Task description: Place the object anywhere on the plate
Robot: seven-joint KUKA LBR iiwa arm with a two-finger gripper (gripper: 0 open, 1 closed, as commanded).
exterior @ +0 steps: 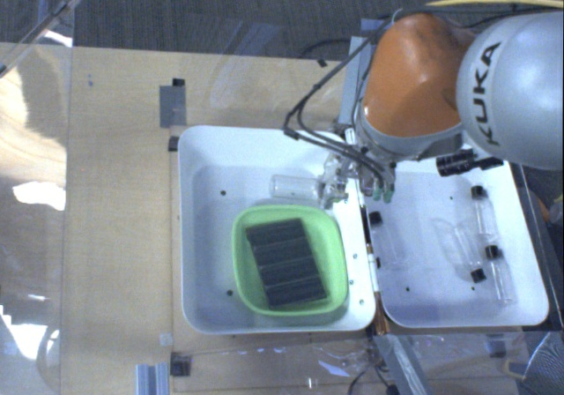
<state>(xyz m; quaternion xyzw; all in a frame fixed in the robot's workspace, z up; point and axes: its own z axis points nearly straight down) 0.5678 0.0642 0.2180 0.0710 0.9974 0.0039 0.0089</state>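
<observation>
1. Your arm (493, 93) reaches in from the far right of the green plate (240, 243). Its grey body and the orange band (410, 76) bulk large above the plate's upper right corner.
2. The wrist points down, and the gripper (357, 180) hangs just beyond the plate's upper right rim, over the seam where the two bins meet. You cannot tell from this slant whether it is open or closed, and nothing is seen held in it.
3. Black cables (308, 98) loop off the wrist, above and beyond the plate.
4. You have two shallow white bins on the pale wooden counter (115, 208). The left bin (198, 234) holds the plate and the right bin (529, 296) lies to the plate's right.
5. There is one plate. It is bright green, squarish with rounded corners and a raised rim, and it looks like smooth plastic.
6. There is one dark object (284, 263), a rectangular block with ribs across its top. It lies on the plate, roughly in the middle, turned slightly askew to the rim.
7. One clear, glassy piece (289, 184) lies on the bin floor just beyond the plate's upper edge, left of the gripper.
8. Well right of the plate, in the right bin, you can count at least two clear tubes (483, 221) with small black caps. Their outlines are faint against the white.
</observation>
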